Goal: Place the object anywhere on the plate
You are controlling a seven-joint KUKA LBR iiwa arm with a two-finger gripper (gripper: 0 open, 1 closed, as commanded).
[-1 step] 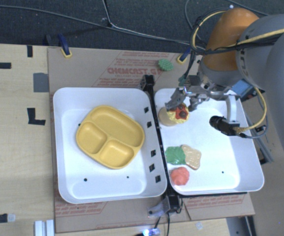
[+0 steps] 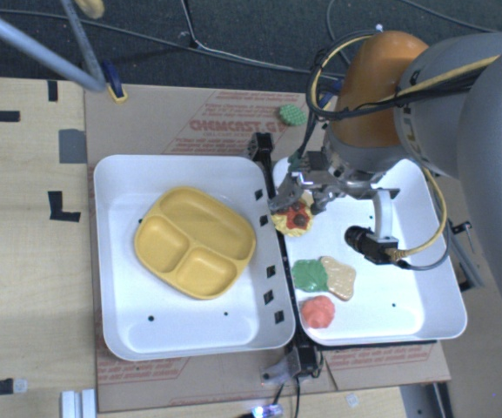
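Gripper [image 2: 299, 200] at left edge of right bin [image 2: 425, 320], clenched around small yellow-red object [image 2: 296, 219], apparently lifted. Yellow plate [image 2: 194, 242] in left bin [image 2: 120, 320] bare. Pick seems done; carry leftward and release remain.

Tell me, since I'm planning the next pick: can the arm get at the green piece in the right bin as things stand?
Probably yes. The green piece lies uncovered on the bin floor, just below the gripper. A beige piece touches its right side, which could crowd the fingers.
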